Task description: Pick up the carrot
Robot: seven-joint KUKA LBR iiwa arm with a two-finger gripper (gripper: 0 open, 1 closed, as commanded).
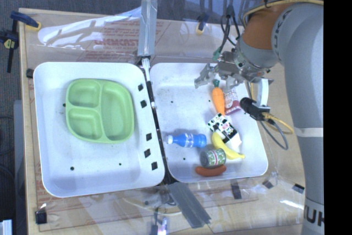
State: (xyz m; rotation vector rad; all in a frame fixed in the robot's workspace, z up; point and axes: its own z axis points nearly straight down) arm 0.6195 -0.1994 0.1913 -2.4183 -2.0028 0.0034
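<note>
- The carrot (218,99) lies in the right bin (181,82), near its far edge.
- The end effector (216,83) sits at the carrot's top end, fingers spread apart.

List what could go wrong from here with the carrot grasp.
1. The gripper sits at the carrot's top end, so an end grasp may slip or tilt it.
2. A red packet lies against the carrot and could get pinched too.
3. The cow-patterned carton just below might be knocked.
</note>
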